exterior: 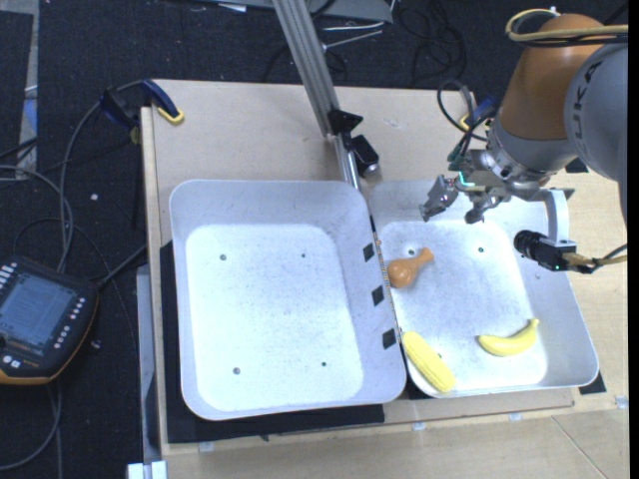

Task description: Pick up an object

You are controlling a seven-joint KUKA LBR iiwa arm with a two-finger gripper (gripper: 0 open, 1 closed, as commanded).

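Three objects lie in the right bin [559,312]. An orange-brown toy drumstick [409,267] rests near the bin's left wall. A yellow corn cob [427,361] sits at the front left corner, and a yellow banana [509,339] lies toward the front right. My gripper [456,204] hangs above the bin's back edge, up and to the right of the drumstick. Its two dark fingers are spread apart with nothing between them.
The left bin [200,218] adjoins the right one, with black clips along the shared wall. A slanted metal rail [315,68] rises behind the bins. A teach pendant [35,317] sits off the bench at the left.
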